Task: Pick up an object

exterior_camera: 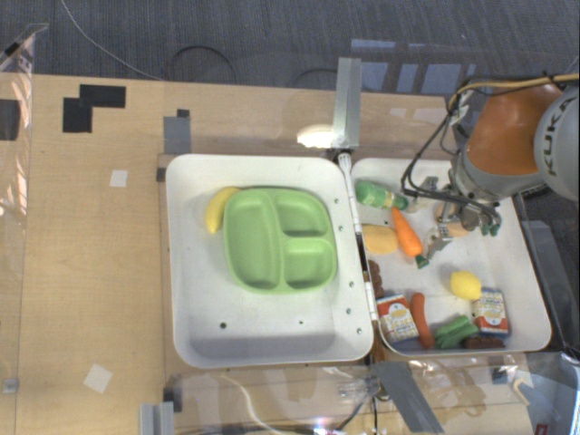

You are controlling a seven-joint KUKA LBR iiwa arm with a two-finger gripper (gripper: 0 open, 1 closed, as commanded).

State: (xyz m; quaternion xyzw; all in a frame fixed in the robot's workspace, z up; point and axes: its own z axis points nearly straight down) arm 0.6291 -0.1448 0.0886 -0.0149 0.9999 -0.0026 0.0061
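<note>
the gripper (441, 240) hangs low in the right bin (526, 270), just right of the carrot (407, 232), and nothing shows between its fingers; whether they are spread or pressed together i cannot tell. the carrot looks like the nearest thing to take, but it lies at a slant and is smooth, so the fingers could slide off it or nudge it aside. the toys are also crowded, so a closing grip might catch a neighbour. around the carrot lie a green bottle (381, 194) above it, a pale yellow piece (380, 239) to its left, and a lemon (465, 285), sausage (420, 317) and small cartons (396, 317) below. the left bin (186, 270) holds a green divided plate (276, 240) and a banana (217, 208) touching its left edge.
</note>
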